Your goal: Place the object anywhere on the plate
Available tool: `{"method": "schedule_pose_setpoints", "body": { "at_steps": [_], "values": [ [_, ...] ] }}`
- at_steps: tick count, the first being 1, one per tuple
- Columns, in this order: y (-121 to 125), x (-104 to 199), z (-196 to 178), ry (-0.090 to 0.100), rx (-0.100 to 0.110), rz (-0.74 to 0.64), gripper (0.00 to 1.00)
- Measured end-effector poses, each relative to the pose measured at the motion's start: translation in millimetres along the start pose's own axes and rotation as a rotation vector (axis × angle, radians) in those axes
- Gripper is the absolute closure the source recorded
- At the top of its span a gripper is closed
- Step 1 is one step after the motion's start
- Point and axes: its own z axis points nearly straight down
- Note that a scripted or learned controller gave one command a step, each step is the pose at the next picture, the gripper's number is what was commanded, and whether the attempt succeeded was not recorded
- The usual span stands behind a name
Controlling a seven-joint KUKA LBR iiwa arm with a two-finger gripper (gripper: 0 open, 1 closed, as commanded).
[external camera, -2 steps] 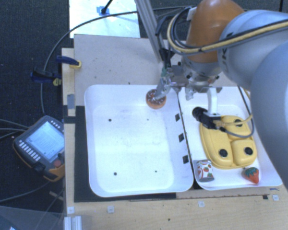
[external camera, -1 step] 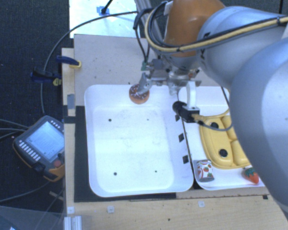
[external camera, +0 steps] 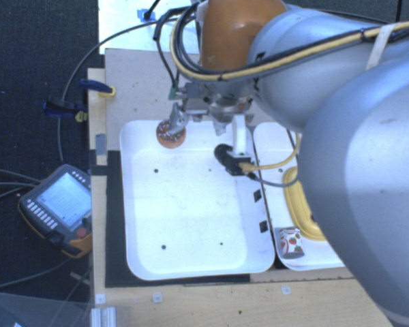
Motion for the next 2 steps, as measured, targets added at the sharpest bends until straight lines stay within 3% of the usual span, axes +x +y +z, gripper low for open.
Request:
{"method": "schedule_pose_setpoints", "body": {
  "at_steps": [1,2],
  "values": [
    [-5.2,43.3,14.7,-0.001,0.001,0.001,1.0],
    [-4.7,40.8,14.1,-0.003,0.001,0.004,0.0]
  ]
}}
